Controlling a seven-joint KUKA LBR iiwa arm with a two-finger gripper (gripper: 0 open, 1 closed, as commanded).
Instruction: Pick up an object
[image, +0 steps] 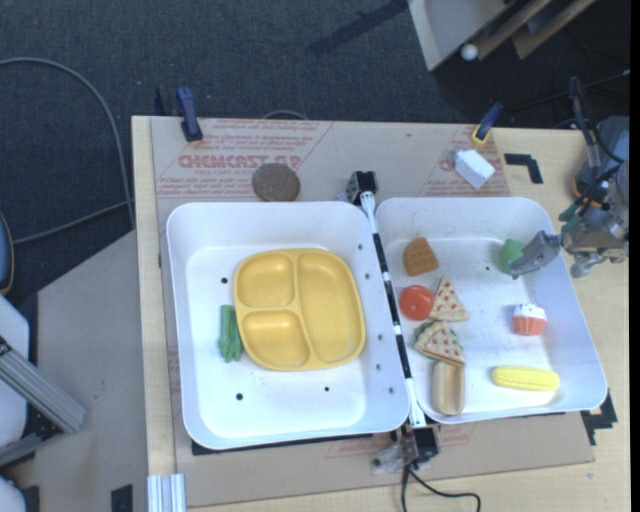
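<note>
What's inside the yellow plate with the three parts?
Nothing shows inside the yellow plate; all three compartments look bare. A green pea pod lies beside it in the bin. What is under the plate is covered.

Right bin (560, 390) centre floor open; toy foods crowd left side (440, 320).

Landmark: the divided plate (298, 307), lying mid left bin (190, 330). Bean pod (230, 333) just left of plate, same bin. Right of plate, past the rim – right bin (590, 350) w/ the rest. Nearest plate: tomato (416, 301), bread piece (420, 257) behind it, hot dog (447, 386) toward front. Two sandwich wedges (443, 322) just right of tomato. Farther right: cupcake (529, 319), corn cob (525, 378) in front of it. Tool (532, 256) at bin's far right corner, beside a leafy item (511, 252). Disc (276, 183) on worktop (150, 420) behind plate – block (474, 167) behind right bin.
</note>
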